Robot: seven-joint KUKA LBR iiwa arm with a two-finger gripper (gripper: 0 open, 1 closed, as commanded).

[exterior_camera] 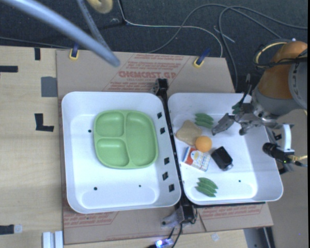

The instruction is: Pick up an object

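The right bin (266, 182) holds several small items: a green pea pod (203, 119), a tan bread-like piece (188, 132), an orange ball (203, 143), a red and white carton (197, 159), a black block (222, 157) and a second green pod (206, 186). My gripper (232, 126) hangs over the upper right part of this bin, just right of the first pea pod and above the black block. Its fingers are spread open with nothing between them.
The left bin (75, 138) carries a green divided plate (126, 138). A black divider (168, 138) separates the two bins. The grey arm with its orange band (279, 79) comes in from the right. Cables (196, 19) lie on the dark floor behind.
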